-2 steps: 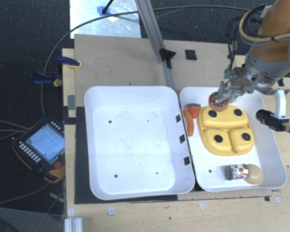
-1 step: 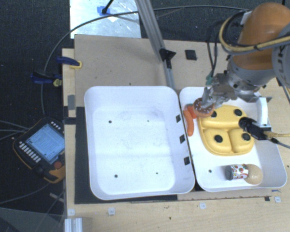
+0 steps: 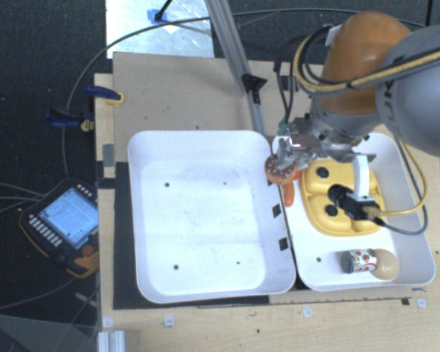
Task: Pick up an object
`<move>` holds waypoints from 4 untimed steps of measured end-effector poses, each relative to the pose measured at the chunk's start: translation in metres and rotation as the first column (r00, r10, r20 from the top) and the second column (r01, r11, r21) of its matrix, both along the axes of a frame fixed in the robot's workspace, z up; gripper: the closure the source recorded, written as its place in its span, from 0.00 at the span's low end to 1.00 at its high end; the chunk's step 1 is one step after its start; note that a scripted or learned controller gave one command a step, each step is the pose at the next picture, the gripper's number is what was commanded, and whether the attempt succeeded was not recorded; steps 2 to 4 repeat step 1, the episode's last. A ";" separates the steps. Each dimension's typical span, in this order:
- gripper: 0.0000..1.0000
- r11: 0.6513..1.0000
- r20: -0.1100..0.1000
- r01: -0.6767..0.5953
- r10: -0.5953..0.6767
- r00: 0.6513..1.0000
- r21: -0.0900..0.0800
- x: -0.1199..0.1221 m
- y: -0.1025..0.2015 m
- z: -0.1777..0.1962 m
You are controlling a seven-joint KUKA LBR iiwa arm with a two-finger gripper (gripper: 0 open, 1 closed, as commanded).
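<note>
Camera view, looking down on both bins, and the gripper (image 3: 284,156) is low over the inner edge of the right bin (image 3: 317,264), right at the wall it shares with the left bin (image 3: 198,218). Whether it is spread or pressed together cannot be told from up here, and whether it has a grip on anything cannot be told either.

Directly under its tip sits a small brown round piece (image 3: 278,170), touching or all but touching the gripper. Just below that, an orange piece (image 3: 288,191) pokes out along the bin's left wall. Which of the two lies on top is hard to read.

Just beside them to the right, a yellow moulded object (image 3: 324,215) lies flat across the middle of the right bin, with dark holes in its top face. Nearer the front of the same bin, well apart from the gripper, a small patterned can (image 3: 361,261) lies on its side, a beige rounded end pointing right.

Above all this, the grey arm (image 3: 422,86) comes in from the right, its orange band (image 3: 363,39) bulging over the wrist with yellow cables looped around it.

Further out: a slanted metal pole (image 3: 231,42) crosses the brown bench top (image 3: 176,94), blue clamps (image 3: 97,92) grip its left edge, and a handheld pendant (image 3: 62,222) with a lit screen lies on the dark floor at left.
</note>
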State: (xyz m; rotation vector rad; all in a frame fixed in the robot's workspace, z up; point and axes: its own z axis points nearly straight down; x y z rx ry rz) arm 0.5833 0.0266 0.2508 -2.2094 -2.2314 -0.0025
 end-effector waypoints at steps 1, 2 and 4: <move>1.00 1.000 -0.001 0.000 0.000 1.000 0.000 -0.020 0.051 0.001; 1.00 1.000 -0.001 0.000 0.000 1.000 0.000 -0.020 0.051 0.001; 1.00 1.000 -0.001 0.000 0.000 1.000 0.000 -0.020 0.051 0.001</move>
